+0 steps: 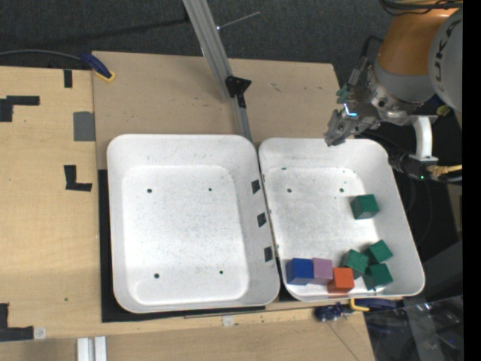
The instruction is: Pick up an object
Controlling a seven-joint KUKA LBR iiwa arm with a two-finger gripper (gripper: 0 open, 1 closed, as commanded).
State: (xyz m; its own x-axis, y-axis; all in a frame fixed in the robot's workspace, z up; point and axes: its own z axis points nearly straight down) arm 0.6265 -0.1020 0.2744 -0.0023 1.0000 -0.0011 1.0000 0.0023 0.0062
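Camera view:
Gripper (337, 135): above right bin's (316, 150) far rim; finger state unclear, cannot tell.
Lone green block (364, 206): right bin, right side.
Blue (300, 270), purple (322, 269), orange (343, 279) blocks: near rim.

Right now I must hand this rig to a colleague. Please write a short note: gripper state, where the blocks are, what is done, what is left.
Gripper: above the far rim of the right bin, holding nothing visible.
Blocks, all in the right bin: lone green block mid-right; blue block, purple block and orange block in a row at the near edge; three green blocks clustered beside them.
Done: nothing picked.
Left: descend, grasp one block, lift. The lone green one looks easiest.
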